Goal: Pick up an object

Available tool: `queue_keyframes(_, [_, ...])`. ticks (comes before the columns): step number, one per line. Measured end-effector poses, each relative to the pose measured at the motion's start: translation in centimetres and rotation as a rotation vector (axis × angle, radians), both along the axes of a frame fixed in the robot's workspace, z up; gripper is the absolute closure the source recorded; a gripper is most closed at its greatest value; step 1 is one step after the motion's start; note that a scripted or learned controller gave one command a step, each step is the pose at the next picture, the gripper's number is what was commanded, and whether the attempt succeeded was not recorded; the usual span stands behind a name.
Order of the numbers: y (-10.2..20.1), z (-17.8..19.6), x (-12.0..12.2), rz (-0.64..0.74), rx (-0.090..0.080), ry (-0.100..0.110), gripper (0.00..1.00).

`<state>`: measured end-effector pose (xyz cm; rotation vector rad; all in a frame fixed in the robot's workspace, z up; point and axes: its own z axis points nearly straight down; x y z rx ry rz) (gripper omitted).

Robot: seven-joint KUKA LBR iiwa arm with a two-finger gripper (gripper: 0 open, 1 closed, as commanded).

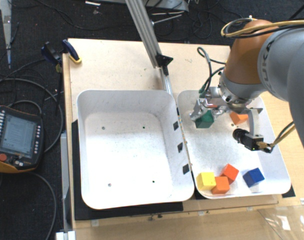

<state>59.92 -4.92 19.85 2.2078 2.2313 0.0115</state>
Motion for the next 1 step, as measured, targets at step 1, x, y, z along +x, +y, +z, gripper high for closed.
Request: queue_keyframes(1, [11.10, 4.01, 0.72, 0.000, 0.000, 0.004, 1.00])
